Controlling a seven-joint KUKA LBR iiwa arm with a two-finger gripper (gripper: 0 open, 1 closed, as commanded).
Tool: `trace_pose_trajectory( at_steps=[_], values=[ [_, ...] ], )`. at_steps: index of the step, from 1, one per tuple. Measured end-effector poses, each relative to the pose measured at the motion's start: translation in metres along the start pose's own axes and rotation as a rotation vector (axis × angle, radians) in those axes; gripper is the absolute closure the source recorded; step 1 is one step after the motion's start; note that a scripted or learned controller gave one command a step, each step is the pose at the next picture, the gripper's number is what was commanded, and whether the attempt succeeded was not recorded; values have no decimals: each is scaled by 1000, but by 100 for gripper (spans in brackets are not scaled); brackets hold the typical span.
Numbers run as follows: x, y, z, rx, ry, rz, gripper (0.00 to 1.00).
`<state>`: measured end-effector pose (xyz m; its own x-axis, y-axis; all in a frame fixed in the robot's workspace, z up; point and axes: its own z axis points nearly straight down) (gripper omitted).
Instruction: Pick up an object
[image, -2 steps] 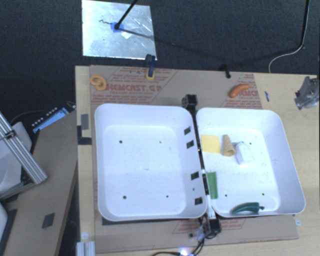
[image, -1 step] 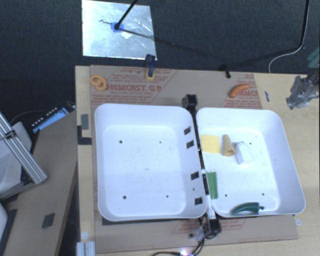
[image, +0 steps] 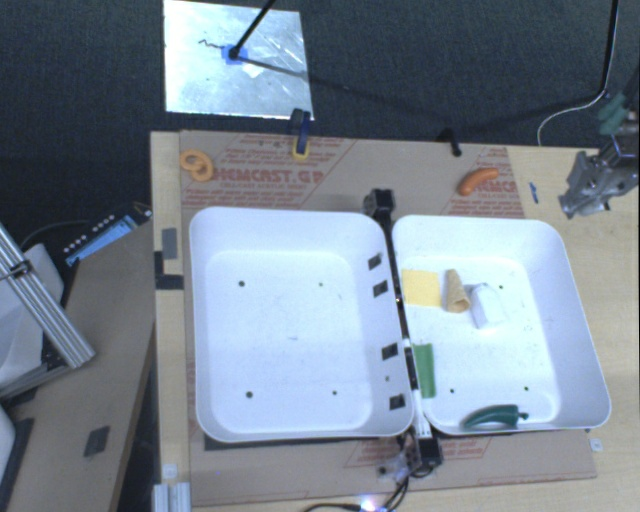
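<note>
The gripper (image: 598, 185) is hanging at the right edge of the view, outside the right bin (image: 560, 250) and above its far right corner. It is partly cut off and blurred, so how far it is open, and whether it has hold of anything, I cannot tell.

The objects to pick are lying in the right bin. A yellow square piece (image: 422, 288) is sitting close to the inner wall, with a tan piece (image: 456, 291) touching its right side and a small white block (image: 485, 303) just beside that. A green strip (image: 424, 369) is lying along the inner wall lower down, and a dark green curved item (image: 493, 416) is pressing against the near wall. The middle and right part of this bin's floor is offering open room.

The left bin (image: 205, 300) is showing only bare white floor with small dark dots.

On the surface (image: 330, 165) beyond the bins, an orange sausage-shaped item (image: 478, 181) is lying near the right bin's far rim, an orange ring (image: 197, 165) is resting at the far left, and a yellow and blue clamp (image: 299, 136) is gripping the far edge.
</note>
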<state>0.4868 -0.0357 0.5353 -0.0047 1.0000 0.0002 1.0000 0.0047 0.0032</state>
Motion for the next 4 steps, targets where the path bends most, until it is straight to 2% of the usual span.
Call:
trace_pose_trajectory(
  at_steps=[1,4],
  values=[
    [9,0,0,0,0,0,100],
    [72,0,0,0,1,-1,100]
  ],
)
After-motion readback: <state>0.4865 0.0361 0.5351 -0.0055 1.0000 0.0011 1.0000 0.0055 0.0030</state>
